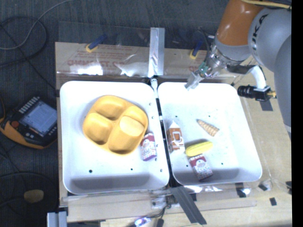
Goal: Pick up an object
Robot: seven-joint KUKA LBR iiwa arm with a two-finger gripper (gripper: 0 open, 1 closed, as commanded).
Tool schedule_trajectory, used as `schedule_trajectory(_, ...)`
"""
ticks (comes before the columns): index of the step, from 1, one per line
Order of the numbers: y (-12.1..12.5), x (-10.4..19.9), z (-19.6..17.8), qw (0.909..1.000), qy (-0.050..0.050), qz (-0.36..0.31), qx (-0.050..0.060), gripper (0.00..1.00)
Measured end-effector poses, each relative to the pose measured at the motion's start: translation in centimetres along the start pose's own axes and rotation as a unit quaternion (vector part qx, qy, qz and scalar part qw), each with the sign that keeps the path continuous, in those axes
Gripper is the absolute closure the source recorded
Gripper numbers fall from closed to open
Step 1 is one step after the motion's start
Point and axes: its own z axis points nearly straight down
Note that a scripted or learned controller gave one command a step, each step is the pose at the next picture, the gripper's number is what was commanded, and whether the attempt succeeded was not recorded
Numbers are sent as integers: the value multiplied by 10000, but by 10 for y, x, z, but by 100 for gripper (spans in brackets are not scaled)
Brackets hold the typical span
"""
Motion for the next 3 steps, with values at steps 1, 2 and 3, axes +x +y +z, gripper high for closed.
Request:
schedule_trajectory(1, 13, 59, 20, 9989, 16, 461, 10, 100)
schedule_trajectory(2, 46, 101, 7, 10000, 0, -90, 7, 100)
schedule_trajectory(3, -13, 120, -48, 9856, 1, -1688, -3, 100)
